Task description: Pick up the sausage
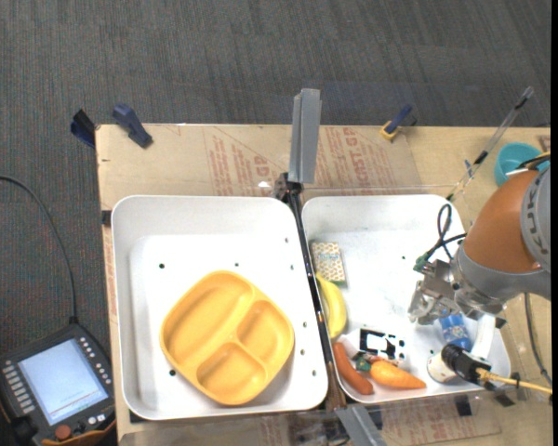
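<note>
The sausage (350,368) is a short red-brown link lying at the front left corner of the right bin (381,221), close against its left wall. An orange carrot (398,376) lies just right of it, almost touching. My gripper (428,303) hangs over the right half of that bin, roughly a hand's width right of and behind the sausage, apart from it. Nothing shows between the gripper and the bin floor beneath it.
A banana (333,307) and a patterned rectangular piece (328,261) lie along the right bin's left wall. A black-and-white item (382,344) sits behind the carrot. Blue (454,328) and white (443,366) objects lie under the wrist. The left bin (149,221) bears a yellow divided plate (228,337).
</note>
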{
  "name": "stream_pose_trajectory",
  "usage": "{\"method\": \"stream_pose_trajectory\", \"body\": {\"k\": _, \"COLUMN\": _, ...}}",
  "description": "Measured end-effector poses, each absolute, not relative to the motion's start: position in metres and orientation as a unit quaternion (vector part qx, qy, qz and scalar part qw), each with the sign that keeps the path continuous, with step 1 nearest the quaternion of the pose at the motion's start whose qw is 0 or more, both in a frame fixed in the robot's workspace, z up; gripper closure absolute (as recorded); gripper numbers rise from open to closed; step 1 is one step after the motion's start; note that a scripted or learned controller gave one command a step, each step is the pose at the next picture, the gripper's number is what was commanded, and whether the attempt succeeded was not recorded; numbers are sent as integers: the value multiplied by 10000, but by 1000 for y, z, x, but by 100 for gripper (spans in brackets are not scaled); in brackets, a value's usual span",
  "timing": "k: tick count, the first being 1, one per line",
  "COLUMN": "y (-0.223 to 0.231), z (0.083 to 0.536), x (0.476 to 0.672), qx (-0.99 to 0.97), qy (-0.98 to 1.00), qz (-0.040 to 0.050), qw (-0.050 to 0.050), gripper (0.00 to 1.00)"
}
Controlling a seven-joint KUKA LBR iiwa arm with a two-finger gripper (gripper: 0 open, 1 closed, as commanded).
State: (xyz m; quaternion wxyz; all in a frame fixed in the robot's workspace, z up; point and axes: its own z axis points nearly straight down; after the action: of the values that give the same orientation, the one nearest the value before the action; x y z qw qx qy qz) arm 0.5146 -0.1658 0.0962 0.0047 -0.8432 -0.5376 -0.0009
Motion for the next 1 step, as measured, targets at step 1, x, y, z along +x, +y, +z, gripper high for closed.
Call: {"method": "stream_pose_trajectory", "body": {"k": 1, "y": -174, "z": 185, "x": 566, "qx": -9033, "qy": -4290, "qz": 19, "qw": 16, "gripper": 100}}
